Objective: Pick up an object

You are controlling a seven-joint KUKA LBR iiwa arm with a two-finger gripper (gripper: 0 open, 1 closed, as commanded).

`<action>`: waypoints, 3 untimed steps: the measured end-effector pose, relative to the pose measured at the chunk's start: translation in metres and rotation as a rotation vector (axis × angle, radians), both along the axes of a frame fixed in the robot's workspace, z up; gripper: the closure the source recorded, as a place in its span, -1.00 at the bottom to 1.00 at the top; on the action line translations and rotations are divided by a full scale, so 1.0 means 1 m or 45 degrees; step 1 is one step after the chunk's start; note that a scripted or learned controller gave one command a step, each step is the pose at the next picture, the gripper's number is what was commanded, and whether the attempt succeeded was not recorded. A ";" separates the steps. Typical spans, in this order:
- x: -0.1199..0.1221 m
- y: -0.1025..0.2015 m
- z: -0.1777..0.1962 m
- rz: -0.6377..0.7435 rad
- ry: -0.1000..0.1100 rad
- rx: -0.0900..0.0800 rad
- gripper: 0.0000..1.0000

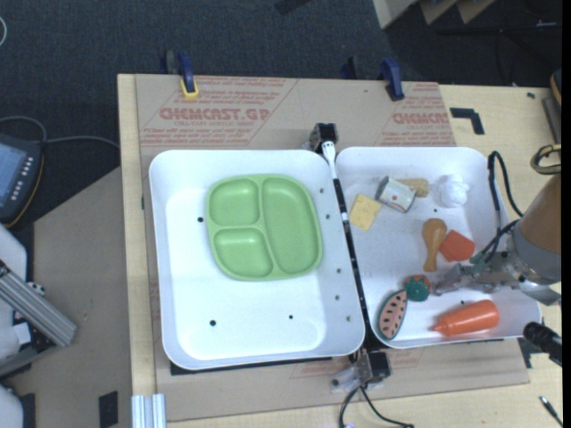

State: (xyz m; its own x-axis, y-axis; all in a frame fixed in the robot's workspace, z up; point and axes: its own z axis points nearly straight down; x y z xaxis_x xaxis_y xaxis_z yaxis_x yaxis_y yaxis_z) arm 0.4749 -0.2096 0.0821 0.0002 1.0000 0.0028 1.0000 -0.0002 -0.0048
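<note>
The gripper [451, 279] sits low in the right bin [419, 160], its thin metal fingers [444, 282] pointing left toward the middle of the bin. Whether they are apart or together cannot be told — they blur into one grey shape. Nothing shows between them. The teal and red ball [417, 288] lies just beside the fingertips, on their left. The orange carrot [466, 317] lies just below the gripper, near the bin's front wall, and the orange wedge [457, 245] sits just above it.

Counted in the right bin: one ball, one carrot, one wedge, one wooden spoon [433, 242] next to the wedge, one watermelon slice [393, 315] at the front left, one yellow cheese piece [364, 212], one small grey box [396, 193] with a tan piece behind it, and one white lump [451, 191] at the back.

The left bin [178, 310] holds one green divided plate [264, 226].

The arm [544, 230] comes in from the right edge — its wrist is above the bin's right wall, and the gripper reaches out roughly level across the bin floor.
</note>
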 end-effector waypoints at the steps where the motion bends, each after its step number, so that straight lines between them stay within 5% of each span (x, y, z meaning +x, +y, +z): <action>1: 0.001 -0.001 0.013 -0.001 -0.007 -0.004 1.00; 3: -0.006 -0.002 0.124 0.000 -0.015 -0.009 1.00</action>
State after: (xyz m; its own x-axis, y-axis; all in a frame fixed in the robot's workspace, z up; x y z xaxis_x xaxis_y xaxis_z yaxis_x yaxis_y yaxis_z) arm 0.4688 -0.2111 0.2056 0.0000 1.0000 -0.0041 1.0000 0.0000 0.0066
